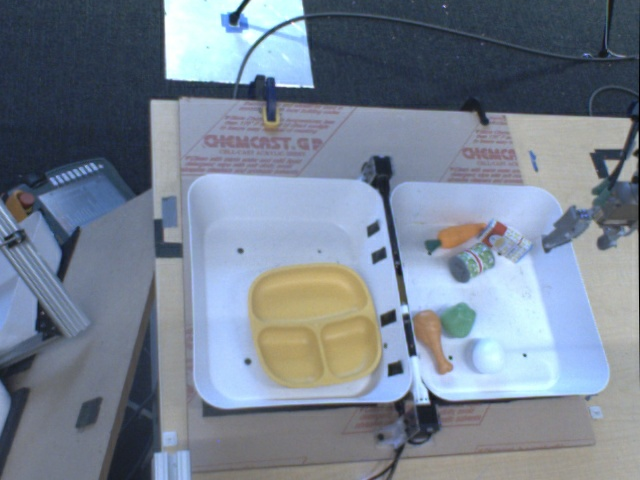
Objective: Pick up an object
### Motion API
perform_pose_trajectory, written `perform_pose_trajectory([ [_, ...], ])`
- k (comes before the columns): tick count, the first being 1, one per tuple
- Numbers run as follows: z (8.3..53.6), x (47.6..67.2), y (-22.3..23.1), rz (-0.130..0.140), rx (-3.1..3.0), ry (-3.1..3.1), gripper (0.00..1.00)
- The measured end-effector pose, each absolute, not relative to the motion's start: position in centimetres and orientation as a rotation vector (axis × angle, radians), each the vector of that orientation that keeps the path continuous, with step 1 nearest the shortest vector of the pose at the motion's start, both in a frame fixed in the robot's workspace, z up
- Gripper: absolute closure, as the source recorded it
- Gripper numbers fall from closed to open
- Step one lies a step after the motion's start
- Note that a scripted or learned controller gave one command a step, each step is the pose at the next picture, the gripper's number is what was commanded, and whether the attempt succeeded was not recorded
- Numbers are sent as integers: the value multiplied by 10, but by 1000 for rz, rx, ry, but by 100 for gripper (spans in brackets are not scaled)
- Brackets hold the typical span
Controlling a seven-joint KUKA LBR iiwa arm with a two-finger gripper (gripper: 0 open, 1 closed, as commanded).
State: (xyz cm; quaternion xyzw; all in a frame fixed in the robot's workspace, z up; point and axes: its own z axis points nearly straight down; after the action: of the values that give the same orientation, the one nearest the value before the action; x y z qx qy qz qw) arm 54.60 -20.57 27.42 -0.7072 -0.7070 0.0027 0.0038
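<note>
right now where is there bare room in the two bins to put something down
Left bin: bare floor behind the yellow tray. Right bin: bare along its right side, past the white ball. Crowded around the carrot, can, green lump and drumstick.

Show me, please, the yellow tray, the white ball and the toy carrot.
yellow tray (314,295): camera view, its large compartment.
white ball (487,356): camera view, its middle.
toy carrot (461,235): camera view, its orange body.

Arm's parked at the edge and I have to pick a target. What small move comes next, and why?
Probably ease the gripper leftward over the right bin, toward the small carton. It sits at the bin's right rim with nothing between its fingers, and the carton beside the can and carrot looks nearest.
</note>
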Motion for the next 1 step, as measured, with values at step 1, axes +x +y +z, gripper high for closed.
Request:
perform_pose_trajectory([
  [1, 280, 548, -205, -1, -2219, -2226, 0],
])
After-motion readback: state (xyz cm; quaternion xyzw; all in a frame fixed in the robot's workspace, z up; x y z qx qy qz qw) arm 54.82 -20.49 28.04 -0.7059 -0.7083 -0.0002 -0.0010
